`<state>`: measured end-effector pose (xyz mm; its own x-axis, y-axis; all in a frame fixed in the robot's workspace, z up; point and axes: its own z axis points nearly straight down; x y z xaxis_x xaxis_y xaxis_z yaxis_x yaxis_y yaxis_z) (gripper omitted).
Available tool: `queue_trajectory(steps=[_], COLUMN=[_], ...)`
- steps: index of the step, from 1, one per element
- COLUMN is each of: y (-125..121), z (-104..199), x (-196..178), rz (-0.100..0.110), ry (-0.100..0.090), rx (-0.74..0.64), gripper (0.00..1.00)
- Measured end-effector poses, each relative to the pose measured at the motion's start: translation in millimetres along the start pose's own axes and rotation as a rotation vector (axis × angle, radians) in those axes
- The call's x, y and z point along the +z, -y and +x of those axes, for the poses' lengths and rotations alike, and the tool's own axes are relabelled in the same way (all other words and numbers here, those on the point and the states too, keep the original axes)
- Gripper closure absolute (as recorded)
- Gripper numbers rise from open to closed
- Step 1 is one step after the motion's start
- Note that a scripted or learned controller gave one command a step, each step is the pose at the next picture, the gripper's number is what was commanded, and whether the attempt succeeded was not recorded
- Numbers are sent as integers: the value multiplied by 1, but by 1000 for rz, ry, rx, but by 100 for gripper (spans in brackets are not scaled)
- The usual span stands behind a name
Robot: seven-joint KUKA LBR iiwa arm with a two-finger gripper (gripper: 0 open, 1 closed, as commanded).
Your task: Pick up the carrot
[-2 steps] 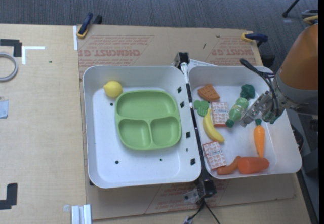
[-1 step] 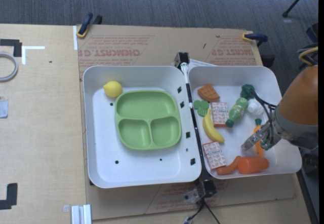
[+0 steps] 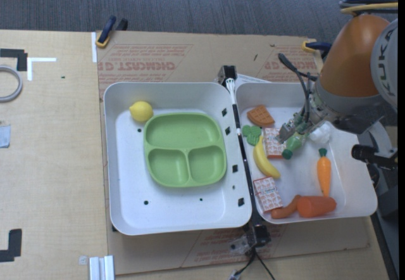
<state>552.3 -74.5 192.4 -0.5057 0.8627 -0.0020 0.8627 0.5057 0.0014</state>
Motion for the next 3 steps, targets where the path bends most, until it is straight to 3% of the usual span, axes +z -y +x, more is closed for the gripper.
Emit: queue_trajectory(steps=[1,2,3], y=[33,33,66], z=[-47,-47,-45], x=[-25,-25,100], rz=[0,0,1], ry=[1,1,-1], rx=[-128,-128,-151], gripper=[100,0,0])
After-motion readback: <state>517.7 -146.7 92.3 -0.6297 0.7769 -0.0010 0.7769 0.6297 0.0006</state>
